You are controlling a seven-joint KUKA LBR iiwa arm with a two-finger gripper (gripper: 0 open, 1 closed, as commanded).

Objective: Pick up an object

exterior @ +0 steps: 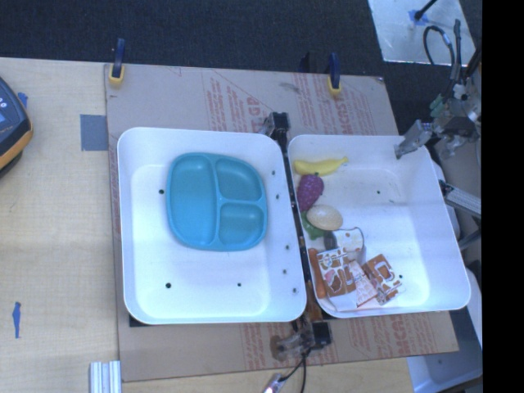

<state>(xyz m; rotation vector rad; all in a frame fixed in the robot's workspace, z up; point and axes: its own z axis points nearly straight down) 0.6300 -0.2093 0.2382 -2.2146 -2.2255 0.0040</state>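
Observation:
The right bin (426, 244) holds a yellow banana (321, 165), a purple bunch of grapes (309, 191), a pale egg-shaped object (325, 217) with something green beside it, a small white item (350, 239), and orange-and-white snack packets (354, 279), all crowded along its left side and front. My gripper (416, 140) hangs over the bin's far right corner, well away from these objects, with nothing seen held in it. A blue divided plate (217, 201) lies in the left bin (139, 244).
Both bins rest on a cardboard sheet (205, 97) clamped at the back. A yellow-edged device (10, 129) sits at the bench's far left. Cables and hardware (446, 47) crowd the upper right.

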